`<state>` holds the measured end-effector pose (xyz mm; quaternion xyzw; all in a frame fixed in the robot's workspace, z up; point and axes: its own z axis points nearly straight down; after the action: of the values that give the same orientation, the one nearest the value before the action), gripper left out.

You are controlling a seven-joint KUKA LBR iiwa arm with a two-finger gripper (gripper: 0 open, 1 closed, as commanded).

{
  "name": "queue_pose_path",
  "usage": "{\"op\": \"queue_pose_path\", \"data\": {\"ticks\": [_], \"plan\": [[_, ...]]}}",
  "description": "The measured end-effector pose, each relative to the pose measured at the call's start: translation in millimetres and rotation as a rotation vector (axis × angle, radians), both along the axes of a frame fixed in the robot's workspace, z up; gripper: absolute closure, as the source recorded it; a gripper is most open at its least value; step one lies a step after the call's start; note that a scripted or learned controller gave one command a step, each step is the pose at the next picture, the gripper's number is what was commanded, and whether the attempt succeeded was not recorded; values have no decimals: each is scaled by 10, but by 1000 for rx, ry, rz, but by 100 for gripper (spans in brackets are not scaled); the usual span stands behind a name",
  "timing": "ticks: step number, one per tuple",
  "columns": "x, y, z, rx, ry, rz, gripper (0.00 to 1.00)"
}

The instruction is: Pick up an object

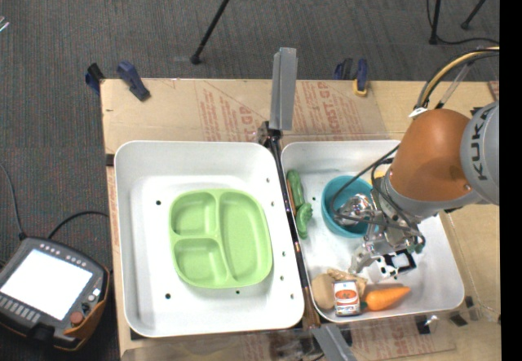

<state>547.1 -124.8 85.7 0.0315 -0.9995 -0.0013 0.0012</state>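
My gripper (377, 255) hangs low in the right bin (444, 270), just in front of a teal bowl (338, 203). Right beside it lies a small black-and-white object (398, 263), partly hidden by the wrist. Along the bin's front edge, an orange carrot (386, 297) lies next to a small box with a red label (347, 297) and a tan lump (326, 289). A green vegetable (299, 204) rests along the right bin's left wall. I cannot see anything held.
The left bin (134, 229) holds a light green divided plate (220, 237). A grey post (284, 94) stands behind the wall between the bins. A handheld control pendant (49, 290) lies on the floor at the lower left.
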Motion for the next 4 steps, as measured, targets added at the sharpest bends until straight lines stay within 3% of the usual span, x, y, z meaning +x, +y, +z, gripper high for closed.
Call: {"op": "queue_pose_path", "data": {"ticks": [1,2,3,4], "plan": [[629,436,23,0,-6,19,0],[617,418,121,-5,0,19,100],[819,257,-17,11,77,-27,100],[195,-624,62,-3,-11,58,100]]}}
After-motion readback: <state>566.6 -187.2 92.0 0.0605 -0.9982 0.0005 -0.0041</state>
